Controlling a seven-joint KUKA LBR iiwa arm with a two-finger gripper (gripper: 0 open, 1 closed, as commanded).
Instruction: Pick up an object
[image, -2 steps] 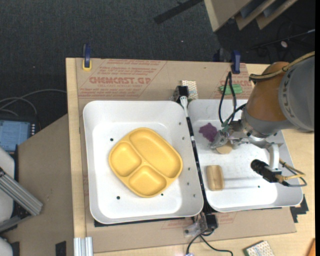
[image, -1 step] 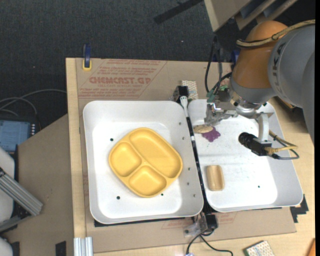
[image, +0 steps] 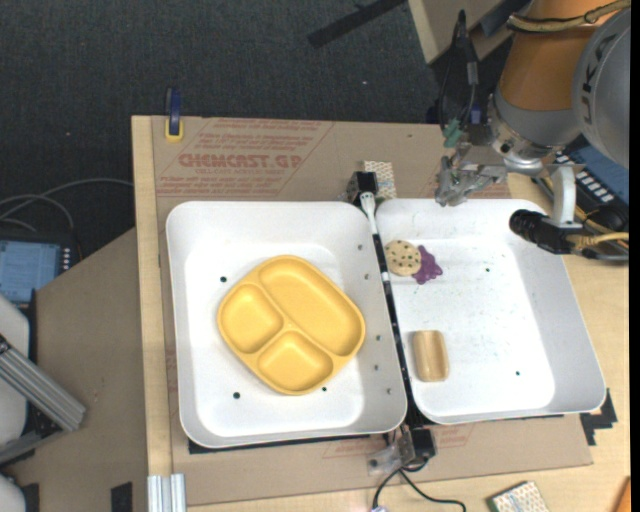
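Note:
My gripper (image: 455, 190) hangs over the back edge of the right bin (image: 520, 330), near its far left corner, with nothing seen between its fingers. In that bin, by the left wall, lies a round tan cookie with dark chips (image: 403, 257), touching a small purple piece (image: 428, 266) on its right. Nearer the front of the same bin rests a tan, bread-like block (image: 430, 355). A yellow divided plate (image: 290, 323) with three compartments sits in the left bin (image: 200, 250).
A black-and-white tool (image: 367, 197) lies along the seam between the two bins at the back. The bins rest on a cardboard sheet (image: 250, 155) with red print. The arm's grey and orange body (image: 560, 60) stands at the upper right.

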